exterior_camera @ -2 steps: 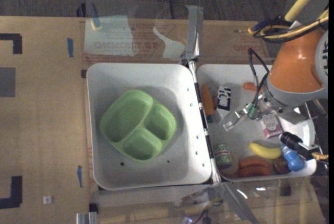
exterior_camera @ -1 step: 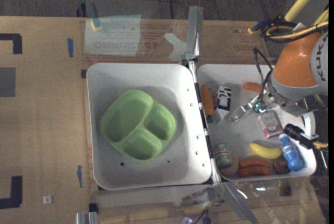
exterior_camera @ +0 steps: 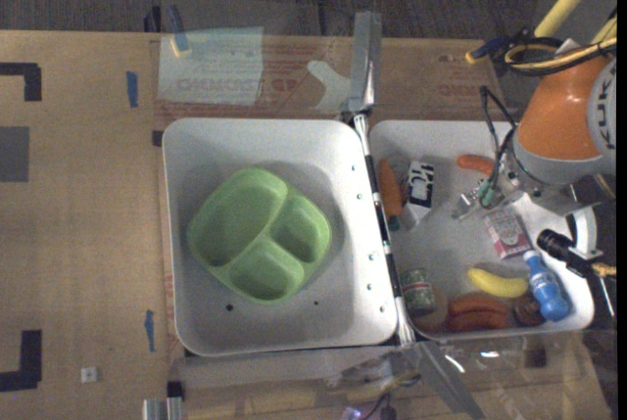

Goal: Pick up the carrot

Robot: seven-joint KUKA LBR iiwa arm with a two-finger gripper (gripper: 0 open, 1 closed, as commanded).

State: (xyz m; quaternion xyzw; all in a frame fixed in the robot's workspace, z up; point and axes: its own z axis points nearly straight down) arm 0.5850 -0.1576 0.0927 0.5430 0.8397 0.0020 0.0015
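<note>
Our gripper (exterior_camera: 474, 204) hangs above the right bin (exterior_camera: 443, 256), fingers spread with nothing between them. The carrot (exterior_camera: 391, 190) lies at its nine o'clock, along the bin's left wall, awkward for grasping.

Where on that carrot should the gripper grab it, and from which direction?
Probably around its middle, coming straight down from above. The carrot lies flat and lengthwise along the right bin's left wall, so fingers would likely close across its narrow width; the wall side looks tight. The gripper is off to its right.
</note>
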